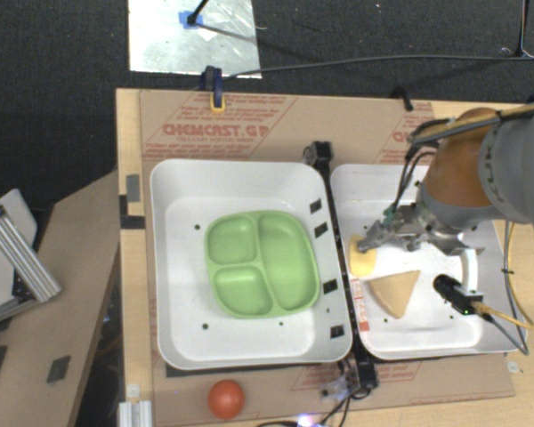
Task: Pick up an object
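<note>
In the right bin (427, 338) a pale yellow block (362, 261) lies against the left wall. A tan wedge-shaped piece (399, 292) lies just right of it and nearer the front. My gripper (380, 236) hangs low over the bin's left half, its tip just above and right of the yellow block. Whether it touches the block I cannot tell. The arm's grey body and orange band (458, 172) reach in from the right and hide the back of this bin.
The left bin (173, 194) holds a green divided plate (262, 263). A red ball (225, 398) rests on the bench in front of the left bin. A black divider with clips (331, 238) runs between the bins.
</note>
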### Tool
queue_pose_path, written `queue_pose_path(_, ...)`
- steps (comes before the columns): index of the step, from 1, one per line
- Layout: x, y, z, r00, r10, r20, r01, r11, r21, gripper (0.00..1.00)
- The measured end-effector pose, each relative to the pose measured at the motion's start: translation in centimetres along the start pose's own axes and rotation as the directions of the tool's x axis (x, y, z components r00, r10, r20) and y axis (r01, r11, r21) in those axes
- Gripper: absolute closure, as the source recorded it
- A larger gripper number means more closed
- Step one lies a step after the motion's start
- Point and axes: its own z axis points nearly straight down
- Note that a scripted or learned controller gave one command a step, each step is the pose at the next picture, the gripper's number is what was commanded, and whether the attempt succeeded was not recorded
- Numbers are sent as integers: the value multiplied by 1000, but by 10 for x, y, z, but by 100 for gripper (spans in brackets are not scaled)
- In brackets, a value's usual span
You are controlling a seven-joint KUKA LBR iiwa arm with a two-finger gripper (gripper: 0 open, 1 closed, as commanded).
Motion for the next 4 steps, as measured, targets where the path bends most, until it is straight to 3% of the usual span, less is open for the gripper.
queue_pose_path(1,-1,2,-14,1000,0,2,0,1000,-8,100)
queue_pose_path(4,-13,4,-186,1000,-4,3,4,1000,-6,100)
